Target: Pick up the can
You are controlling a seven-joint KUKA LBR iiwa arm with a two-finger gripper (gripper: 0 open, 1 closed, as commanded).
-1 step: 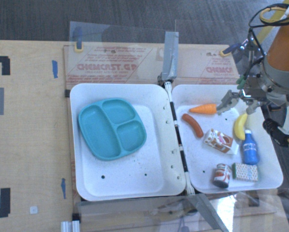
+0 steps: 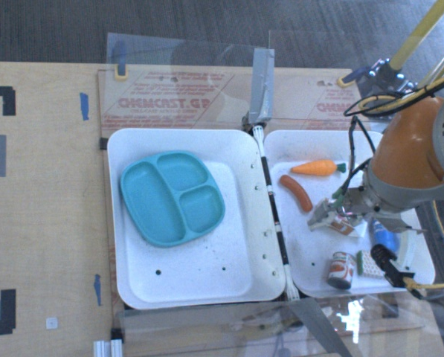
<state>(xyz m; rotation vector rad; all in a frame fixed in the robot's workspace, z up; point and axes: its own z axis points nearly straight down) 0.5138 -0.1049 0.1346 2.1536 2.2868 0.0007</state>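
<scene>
The arm's jaws hang low over the right bin, pointing toward the view's left, and whether they are spread or closed, or have hold of anything, cannot be told from this angle. The can lies on the bin floor below and slightly right of the jaws in the view, near but apart from them. A red-and-white packet lies just beside the jaws on their right. A sausage lies up and to the left of the jaws, and a carrot lies farther above them. Well off to the jaws' left, in the left bin, sits a blue divided plate. Both bins rest on the bench.
</scene>
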